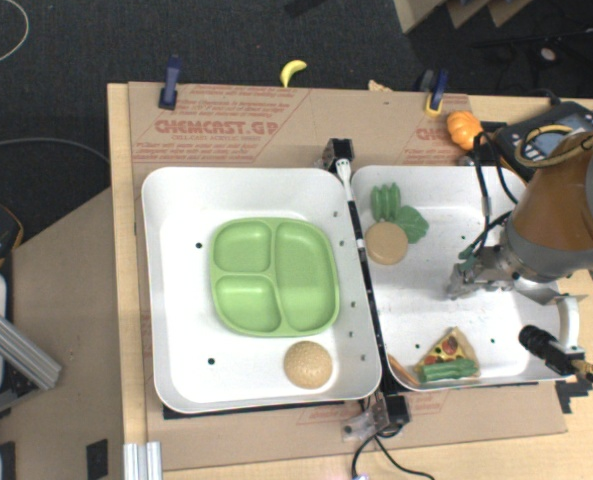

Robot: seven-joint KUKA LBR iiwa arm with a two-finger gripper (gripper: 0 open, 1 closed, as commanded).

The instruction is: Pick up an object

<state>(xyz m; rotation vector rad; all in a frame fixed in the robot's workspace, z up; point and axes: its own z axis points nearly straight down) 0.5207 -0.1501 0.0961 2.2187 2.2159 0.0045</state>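
My gripper (463, 280) hangs low over the right bin (426, 308), toward its right side, over bare white floor. A tan round cookie (385, 243) lies at the bin's left, beside a green leafy toy (396, 211) at the upper left. A pizza slice toy (446, 357) with a green piece rests near the bin's front edge. In the left bin a green divided plate (274, 275) sits in the middle, and a tan bun (307, 363) lies in front of it.
The arm's orange band and grey body (561, 218) cover the right bin's right side. A small orange toy (462, 125) and a yellow banana toy (292, 70) lie on the cardboard behind the bins. Blue clamps (169, 83) hold the board's rear edge.
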